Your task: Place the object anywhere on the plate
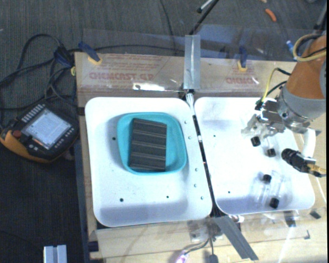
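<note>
- A handheld control pendant (pixel 41 133) with a lit screen is seen at the far left, on the dark floor beside the surface, with black cables running off behind it.
- The left bin (pixel 98 196) is seen on the wooden surface (pixel 126 73); a blue plate (pixel 178 155) lies in its middle.
- A dark ribbed rectangular object (pixel 148 144) is found lying flat on the plate, within its rim, slightly turned from the bin's edges.
- A metal strip (pixel 192 59) is noted at the far side, in line with the seam between the two bins.
- The right bin (pixel 230 163) is seen touching the left bin along that seam.
- The end effector (pixel 261 136) is located over the far right part of the right bin, below the grey wrist and the orange band (pixel 307 75) of the arm.
- Its two black-tipped fingers (pixel 255 141) are seen spread apart, with nothing between them.
- Small black parts and clear fittings are noted at the near right of the right bin; their nature cannot be told.
</note>
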Tool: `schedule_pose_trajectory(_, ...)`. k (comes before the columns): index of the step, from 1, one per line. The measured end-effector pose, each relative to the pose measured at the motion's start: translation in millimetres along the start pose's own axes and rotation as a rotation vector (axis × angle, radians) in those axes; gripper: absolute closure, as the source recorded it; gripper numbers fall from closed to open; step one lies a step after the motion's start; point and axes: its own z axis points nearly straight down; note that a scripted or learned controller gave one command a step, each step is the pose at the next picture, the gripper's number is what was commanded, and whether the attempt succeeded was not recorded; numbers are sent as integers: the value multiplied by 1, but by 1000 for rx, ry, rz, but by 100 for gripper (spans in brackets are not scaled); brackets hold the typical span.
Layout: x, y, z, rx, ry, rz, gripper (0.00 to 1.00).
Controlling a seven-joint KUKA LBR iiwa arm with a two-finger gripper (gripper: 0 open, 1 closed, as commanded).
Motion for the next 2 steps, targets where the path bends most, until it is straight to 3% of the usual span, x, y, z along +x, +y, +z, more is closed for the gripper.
schedule_pose_trajectory(1,54,-50,51,1,4,-200,100)
schedule_pose_trajectory(2,112,-59,12,0,4,-298,100)
